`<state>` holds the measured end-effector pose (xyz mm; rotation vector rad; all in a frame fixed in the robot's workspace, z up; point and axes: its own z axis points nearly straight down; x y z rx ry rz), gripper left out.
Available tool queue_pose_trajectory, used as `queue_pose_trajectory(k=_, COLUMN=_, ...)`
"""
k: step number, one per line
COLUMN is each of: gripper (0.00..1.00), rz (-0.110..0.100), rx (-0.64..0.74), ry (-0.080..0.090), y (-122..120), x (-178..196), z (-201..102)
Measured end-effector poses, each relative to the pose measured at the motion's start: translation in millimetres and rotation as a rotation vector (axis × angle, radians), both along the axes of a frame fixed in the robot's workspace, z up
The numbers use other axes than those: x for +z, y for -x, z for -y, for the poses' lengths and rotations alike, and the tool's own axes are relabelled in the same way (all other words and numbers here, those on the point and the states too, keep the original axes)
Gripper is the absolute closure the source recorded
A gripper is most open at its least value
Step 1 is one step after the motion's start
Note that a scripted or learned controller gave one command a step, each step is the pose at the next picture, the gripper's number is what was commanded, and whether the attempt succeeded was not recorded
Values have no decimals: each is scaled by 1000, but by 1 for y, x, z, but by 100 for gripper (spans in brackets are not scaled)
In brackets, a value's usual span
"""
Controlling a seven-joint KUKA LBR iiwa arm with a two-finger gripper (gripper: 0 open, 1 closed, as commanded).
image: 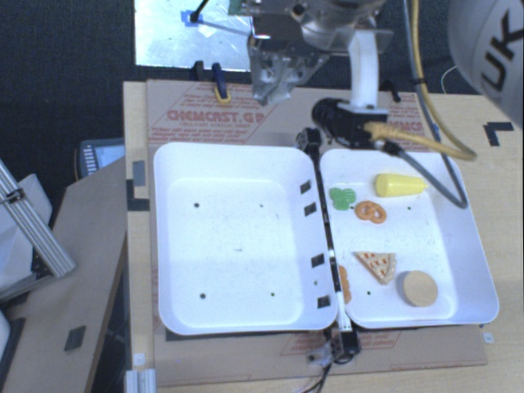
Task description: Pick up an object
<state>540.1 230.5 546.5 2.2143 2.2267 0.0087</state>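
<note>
Yellow corn (400, 185), a pretzel (370, 212), a pizza slice (376, 265) and a round cracker (418, 288) lie ungrasped in the right bin (467, 252); nothing is held by the gripper (270, 87), whose opening cannot be judged.

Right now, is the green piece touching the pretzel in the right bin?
Apart. The camera view shows a strip of white bin floor between the green piece and the pretzel.

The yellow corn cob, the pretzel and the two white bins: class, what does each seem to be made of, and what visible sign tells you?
Yellow corn cob: probably moulded plastic; smooth, evenly coloured, slightly glossy.
Pretzel: likely toy plastic or rubber; flat uniform orange, too small to be certain.
White bins: apparently thin formed plastic; rounded corners, smooth faintly shiny walls.
</note>
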Motion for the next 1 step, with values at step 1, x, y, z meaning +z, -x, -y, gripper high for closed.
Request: queue_pose_trajectory(k=1, gripper=100, rz=-3, rx=-16, ry=4, y=56, x=-11, z=121)
